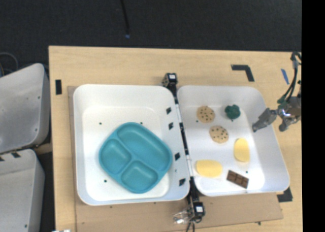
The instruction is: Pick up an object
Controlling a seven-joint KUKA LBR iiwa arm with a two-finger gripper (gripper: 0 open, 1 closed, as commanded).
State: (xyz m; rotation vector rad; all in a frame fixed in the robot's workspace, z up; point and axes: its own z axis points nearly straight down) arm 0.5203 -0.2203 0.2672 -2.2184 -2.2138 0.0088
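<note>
Overhead view of the pale wooden surface (pixel 127 66) with two shallow white bins. The left white bin (pixel 86 124) holds a blue three-compartment plastic tray (pixel 134 157). The right white bin (pixel 264 170) holds six small items lying apart from one another: two round speckled biscuit-like discs (pixel 205 114) (pixel 219 134), a dark green lumpy piece (pixel 232 111), a yellow oval piece (pixel 242 150), a pale yellow oblong piece (pixel 208 168) and a brown chocolate-like rectangular bar (pixel 237 178).

The robot's hand (pixel 274 117) sits at the right bin's far right edge, over its rim; whether its two prongs are apart or together cannot be told from here, and nothing shows between them.

Risks, as judged: the items are flat and low, so a descent may close above or beside one and come up with nothing. The bar lies near the bin's front wall, which could block a prong. Starting over the rim, a straight descent could strike the wall.
</note>
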